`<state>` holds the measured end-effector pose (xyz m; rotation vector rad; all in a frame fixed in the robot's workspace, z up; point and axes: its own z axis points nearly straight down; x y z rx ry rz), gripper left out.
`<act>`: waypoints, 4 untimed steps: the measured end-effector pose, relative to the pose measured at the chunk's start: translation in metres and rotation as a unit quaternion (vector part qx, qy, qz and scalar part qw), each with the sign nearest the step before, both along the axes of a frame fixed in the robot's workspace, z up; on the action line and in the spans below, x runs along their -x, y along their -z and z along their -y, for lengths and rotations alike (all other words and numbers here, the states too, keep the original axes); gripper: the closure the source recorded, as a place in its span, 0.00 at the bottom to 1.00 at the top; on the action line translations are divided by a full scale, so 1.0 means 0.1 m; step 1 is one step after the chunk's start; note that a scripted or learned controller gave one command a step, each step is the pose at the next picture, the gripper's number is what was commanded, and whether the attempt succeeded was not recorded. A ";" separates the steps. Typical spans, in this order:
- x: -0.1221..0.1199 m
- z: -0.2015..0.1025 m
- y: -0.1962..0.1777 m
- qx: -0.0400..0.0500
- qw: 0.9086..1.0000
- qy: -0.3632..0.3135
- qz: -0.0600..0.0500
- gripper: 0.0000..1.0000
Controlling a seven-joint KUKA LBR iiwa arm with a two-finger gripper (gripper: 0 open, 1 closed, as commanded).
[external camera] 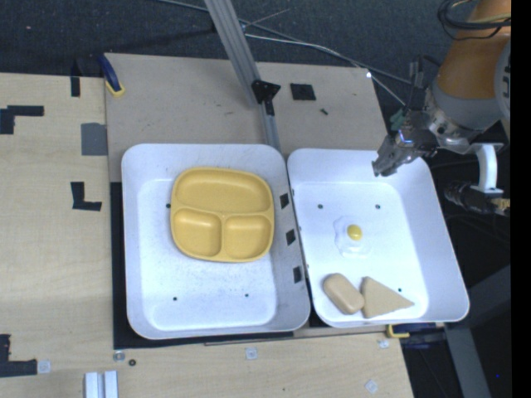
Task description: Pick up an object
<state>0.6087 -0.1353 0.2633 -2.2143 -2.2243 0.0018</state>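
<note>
The right bin holds a toy fried egg near its middle. A tan bread roll and a tan triangular slice lie side by side by its front wall. The left bin holds a yellow divided plate. My gripper hangs over the back right corner of the right bin, well apart from the egg and the breads, and nothing shows beneath it.
A slanted metal pole crosses the bench behind the bins, ending at a black clamp. Cables run across the dark floor at the back. Black tape marks lie on the wooden bench to the left.
</note>
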 end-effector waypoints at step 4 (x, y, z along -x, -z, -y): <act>0.11 -2.00 0.27 0.000 1.000 -0.001 0.001 1.00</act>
